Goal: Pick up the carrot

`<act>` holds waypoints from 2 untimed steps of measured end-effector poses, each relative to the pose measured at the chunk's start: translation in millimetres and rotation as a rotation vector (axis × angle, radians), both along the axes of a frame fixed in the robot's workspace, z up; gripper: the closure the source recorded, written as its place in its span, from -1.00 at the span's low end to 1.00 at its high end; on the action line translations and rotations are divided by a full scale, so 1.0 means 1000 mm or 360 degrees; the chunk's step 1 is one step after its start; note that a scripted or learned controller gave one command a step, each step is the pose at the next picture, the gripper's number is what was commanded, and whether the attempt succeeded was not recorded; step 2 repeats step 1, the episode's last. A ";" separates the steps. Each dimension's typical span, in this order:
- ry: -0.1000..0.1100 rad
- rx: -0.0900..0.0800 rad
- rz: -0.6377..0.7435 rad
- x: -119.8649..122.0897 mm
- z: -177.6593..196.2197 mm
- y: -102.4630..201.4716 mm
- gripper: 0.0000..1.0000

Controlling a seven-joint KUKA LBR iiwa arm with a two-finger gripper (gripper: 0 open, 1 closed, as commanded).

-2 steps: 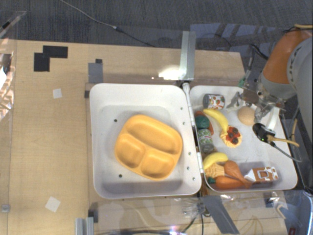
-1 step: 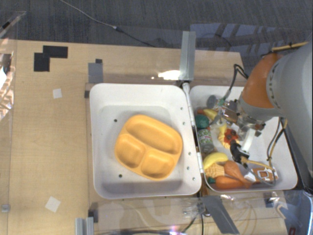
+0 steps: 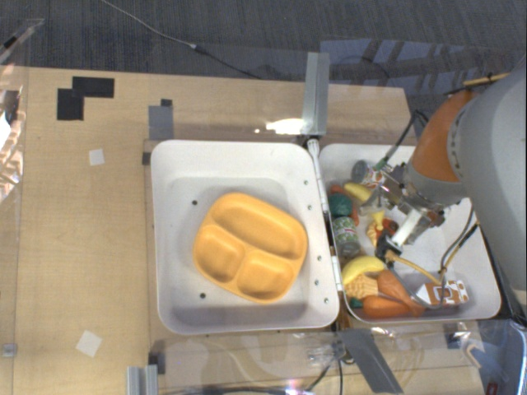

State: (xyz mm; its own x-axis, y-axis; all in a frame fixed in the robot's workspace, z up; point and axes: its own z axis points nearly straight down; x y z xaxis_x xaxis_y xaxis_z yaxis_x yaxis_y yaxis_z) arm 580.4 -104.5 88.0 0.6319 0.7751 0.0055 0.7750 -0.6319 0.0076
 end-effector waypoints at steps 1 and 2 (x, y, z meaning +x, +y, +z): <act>-0.0002 0.0001 -0.0027 -0.047 0.000 -0.012 -1.00; -0.0002 0.0001 -0.0027 -0.047 0.000 -0.012 -1.00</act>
